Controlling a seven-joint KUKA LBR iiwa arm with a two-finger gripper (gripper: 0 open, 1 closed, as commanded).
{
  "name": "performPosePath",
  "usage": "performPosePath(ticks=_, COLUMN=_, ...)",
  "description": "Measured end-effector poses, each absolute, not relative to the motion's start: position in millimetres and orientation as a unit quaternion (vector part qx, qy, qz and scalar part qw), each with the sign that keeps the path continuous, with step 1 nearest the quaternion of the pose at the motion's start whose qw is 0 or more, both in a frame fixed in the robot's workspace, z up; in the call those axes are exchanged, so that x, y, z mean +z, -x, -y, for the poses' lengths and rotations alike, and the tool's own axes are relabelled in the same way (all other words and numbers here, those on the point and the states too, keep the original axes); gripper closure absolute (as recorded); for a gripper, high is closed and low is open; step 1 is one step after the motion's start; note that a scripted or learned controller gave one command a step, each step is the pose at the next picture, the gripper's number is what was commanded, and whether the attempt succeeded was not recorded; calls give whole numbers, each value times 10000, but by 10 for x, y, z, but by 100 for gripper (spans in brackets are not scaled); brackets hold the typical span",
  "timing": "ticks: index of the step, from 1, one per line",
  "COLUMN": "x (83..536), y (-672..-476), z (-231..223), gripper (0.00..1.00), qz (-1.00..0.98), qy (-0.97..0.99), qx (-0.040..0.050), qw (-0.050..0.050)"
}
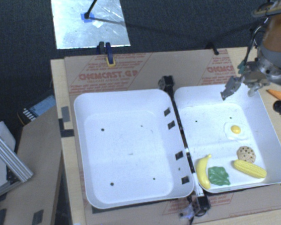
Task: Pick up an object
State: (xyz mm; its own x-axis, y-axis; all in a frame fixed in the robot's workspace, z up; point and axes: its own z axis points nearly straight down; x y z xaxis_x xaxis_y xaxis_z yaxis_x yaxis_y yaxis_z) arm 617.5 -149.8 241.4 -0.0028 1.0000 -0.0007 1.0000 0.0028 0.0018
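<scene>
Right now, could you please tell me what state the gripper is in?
Gripper: open, holding nothing, above the far edge of the right bin.

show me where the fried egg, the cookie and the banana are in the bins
fried egg [235, 130], camera view, on its yellow yolk.
cookie [245, 154], camera view, on the middle of its speckled top.
banana [203, 174], camera view, on the middle of its curved body.

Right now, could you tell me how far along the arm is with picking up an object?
Nothing looks picked yet. The hand hangs over the far edge of the right bin, apart from every item. The fried egg, cookie, corn cob, banana and green leaf all lie in that bin. Left: choosing one, descending, gripping and lifting.
</scene>
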Motion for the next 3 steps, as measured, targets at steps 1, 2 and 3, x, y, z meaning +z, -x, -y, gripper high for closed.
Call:
performPosePath(ticks=1, x=3612, y=-6077, z=892, gripper=0, qz=-7110, qy=-7032, qx=56, qw=57)
performPosePath(ticks=2, x=4473, y=-6016, z=405, gripper=0, qz=-7107, qy=-7035, qx=44, qw=40)
performPosePath(ticks=3, x=5420, y=-5382, z=-400, gripper=0, qz=-7119, qy=-7022, qx=59, qw=30)
